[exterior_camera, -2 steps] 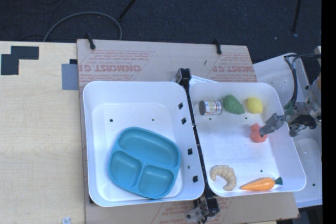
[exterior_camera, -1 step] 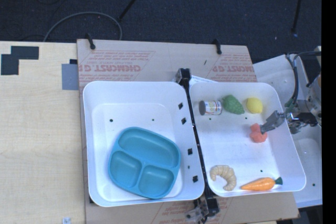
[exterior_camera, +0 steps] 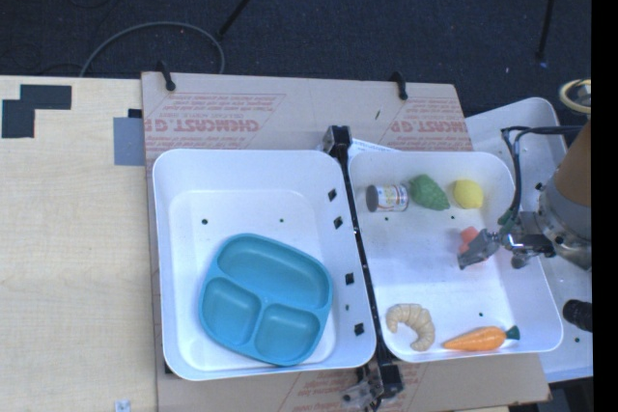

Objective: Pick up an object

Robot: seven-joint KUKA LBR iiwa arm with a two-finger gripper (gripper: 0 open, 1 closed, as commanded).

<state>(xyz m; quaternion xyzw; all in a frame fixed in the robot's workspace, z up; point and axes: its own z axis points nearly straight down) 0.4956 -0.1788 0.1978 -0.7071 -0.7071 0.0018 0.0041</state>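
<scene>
A pale wooden tabletop (exterior_camera: 68, 246) carries two white bins on cardboard, with dark carpet and cables behind. In the right bin (exterior_camera: 439, 289), the claw (exterior_camera: 475, 249) grips a small red object (exterior_camera: 469, 235); its orientation is unclear.

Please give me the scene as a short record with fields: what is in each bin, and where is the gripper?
left bin: blue divided plate
right bin: small can on its side, green toy vegetable, lemon, croissant, carrot, small red object
gripper: over right bin's right side, at the red object
grasp: cannot tell
</scene>
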